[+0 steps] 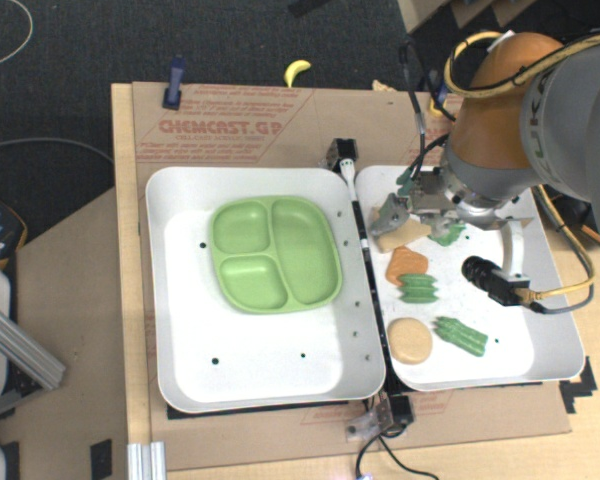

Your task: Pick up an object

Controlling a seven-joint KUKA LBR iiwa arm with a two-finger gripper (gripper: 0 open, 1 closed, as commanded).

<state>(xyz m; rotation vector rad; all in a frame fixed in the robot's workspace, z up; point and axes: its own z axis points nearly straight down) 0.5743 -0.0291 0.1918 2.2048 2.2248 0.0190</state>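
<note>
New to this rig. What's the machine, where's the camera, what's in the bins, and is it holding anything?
There is one camera, fixed above the bench and looking down at a slant. The grey and orange thing on the right is a robot arm. Its pincer sits low over the far left part of the right bin. That bin holds an orange piece, a ridged green piece, a tan disc and a long green piece. The left bin holds a green divided plate. This view does not show whether the pincer holds anything.
</note>
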